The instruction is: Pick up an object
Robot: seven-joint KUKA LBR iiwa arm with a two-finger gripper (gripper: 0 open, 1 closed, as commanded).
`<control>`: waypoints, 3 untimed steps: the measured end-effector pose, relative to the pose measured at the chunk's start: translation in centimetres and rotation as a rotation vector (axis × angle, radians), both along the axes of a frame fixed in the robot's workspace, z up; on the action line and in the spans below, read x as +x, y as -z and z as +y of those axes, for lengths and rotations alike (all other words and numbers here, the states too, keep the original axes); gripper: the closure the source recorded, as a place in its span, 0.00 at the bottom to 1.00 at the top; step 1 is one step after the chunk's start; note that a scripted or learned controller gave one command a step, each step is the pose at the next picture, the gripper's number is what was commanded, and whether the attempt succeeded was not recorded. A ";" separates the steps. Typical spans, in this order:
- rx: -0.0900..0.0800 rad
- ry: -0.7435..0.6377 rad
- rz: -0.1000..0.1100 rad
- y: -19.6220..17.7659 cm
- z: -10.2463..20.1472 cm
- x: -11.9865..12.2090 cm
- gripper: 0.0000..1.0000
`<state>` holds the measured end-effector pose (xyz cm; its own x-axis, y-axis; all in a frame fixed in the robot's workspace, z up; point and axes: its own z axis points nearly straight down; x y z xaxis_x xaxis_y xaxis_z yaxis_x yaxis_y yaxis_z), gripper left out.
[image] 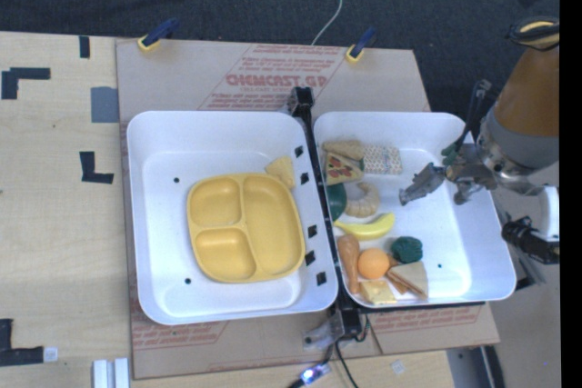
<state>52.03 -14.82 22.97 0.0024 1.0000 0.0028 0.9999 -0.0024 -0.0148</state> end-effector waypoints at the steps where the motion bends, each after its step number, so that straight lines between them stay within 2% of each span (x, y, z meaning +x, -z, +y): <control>1: -0.002 -0.003 -0.013 -0.7 0.0 0.3 0.00; 2: -0.001 -0.004 -0.008 5.5 0.8 0.2 0.00; 3: -0.002 -0.003 -0.009 10.1 0.9 -0.6 0.00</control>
